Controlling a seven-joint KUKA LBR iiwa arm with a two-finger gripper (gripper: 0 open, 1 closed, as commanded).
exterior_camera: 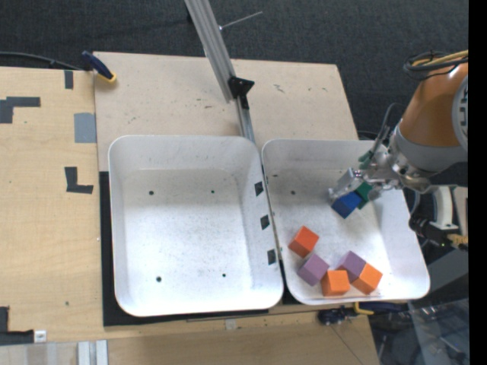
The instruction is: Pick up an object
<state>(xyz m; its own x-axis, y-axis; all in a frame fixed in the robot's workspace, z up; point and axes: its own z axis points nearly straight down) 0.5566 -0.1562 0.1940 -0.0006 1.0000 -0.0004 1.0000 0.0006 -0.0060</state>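
We see matt white plastic bins (186,147), speckled; bench (46,204) looks like raw wood board; far rail (209,29) brushed metal; blocks (335,268) matt, smooth.

The gripper (351,191) hangs over the right bin (396,238), closed on a blue block (346,204) that sits between its fingers, with a green block (364,194) pressed just beside it on the arm's side. Below the gripper lie three orange cubes (305,241) (335,281) (368,277) and two purple cubes (313,268) (352,264) (clustered together). The left bin (122,166) lies well off to its left
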